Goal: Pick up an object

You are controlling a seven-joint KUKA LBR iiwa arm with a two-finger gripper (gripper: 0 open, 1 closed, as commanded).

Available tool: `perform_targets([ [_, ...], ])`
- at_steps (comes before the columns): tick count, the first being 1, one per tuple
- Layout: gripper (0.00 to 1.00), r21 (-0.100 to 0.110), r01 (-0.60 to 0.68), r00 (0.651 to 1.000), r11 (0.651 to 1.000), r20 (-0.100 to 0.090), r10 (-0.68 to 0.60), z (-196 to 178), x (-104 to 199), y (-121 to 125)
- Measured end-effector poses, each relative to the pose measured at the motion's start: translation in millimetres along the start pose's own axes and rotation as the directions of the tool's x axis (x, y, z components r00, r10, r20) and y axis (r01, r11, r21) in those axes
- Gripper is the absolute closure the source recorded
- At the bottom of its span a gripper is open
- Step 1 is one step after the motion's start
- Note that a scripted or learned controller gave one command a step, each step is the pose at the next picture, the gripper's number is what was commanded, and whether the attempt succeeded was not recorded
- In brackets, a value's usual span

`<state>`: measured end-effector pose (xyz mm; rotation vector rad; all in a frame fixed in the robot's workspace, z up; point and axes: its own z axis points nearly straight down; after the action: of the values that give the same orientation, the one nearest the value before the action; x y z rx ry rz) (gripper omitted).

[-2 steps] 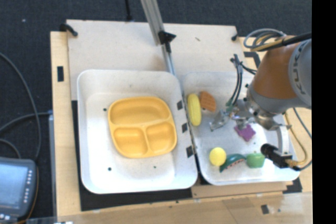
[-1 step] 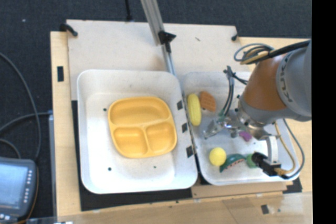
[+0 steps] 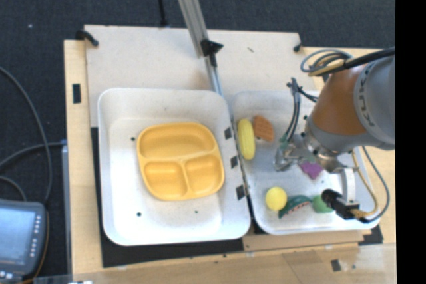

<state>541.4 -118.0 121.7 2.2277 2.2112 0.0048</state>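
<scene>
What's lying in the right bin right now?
In the right bin: a yellow corn cob, brown piece, lemon, green item and purple item. The arm covers the rest.

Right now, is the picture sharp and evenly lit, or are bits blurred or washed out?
In the camera view the light is soft and even, with faint shadows; the white bins look slightly washed out; the yellow tray is clear; the gripper and the small toys near it are soft and hard to make out.
</scene>
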Motion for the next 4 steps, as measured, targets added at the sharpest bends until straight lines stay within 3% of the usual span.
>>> perform_targets([
  [1,1.0,-0.004,0.01,1.0,1.0,0.002,-0.01,-56.6,2.1,11.9],
  [2,1.0,-0.001,0.011,1.0,1.0,0.001,-0.011,-85.7,1.0,13.8],
  [4,1.0,0.003,0.015,1.0,1.0,-0.001,-0.015,-92.7,109.5,19.8],
])
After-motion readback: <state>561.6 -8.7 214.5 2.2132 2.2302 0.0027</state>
